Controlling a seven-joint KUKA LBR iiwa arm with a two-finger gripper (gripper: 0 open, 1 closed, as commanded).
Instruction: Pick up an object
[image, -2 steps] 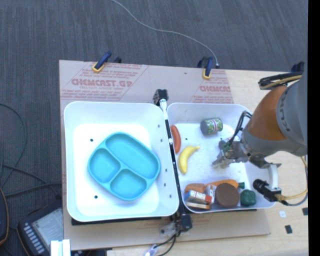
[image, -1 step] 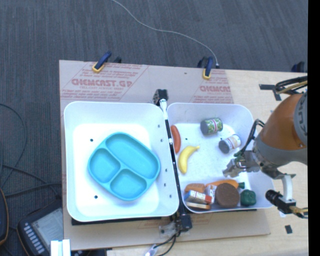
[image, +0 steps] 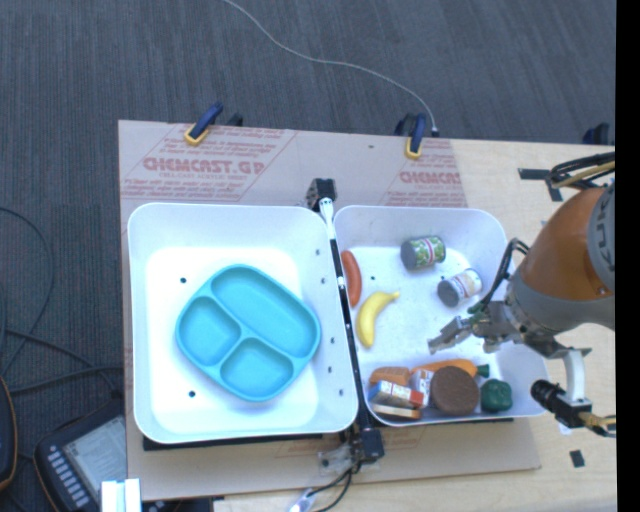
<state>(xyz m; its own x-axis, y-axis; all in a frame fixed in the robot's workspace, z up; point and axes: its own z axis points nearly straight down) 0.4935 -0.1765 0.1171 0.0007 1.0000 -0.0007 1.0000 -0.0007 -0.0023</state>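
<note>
My jaws (image: 452, 335) hang apart, gripping nothing, over the right bin (image: 490, 225), above the toy foods (image: 440, 388) along its near wall. Left, a blue divided plate (image: 248, 332) fills the other bin (image: 140, 300). Beyond, the clamped board surface (image: 300, 160), then grey carpet (image: 150, 60).

Place: a robot lab.
Floor: dark grey carpet (image: 90, 60) with loose cables (image: 330, 62).
Tabletop: board (image: 250, 165) held by clamps (image: 205, 122), two white bins (image: 140, 300).
Contents: toy food (image: 372, 315), blue divided plate (image: 248, 332).
Machine: grey-and-orange arm (image: 570, 265).
</note>
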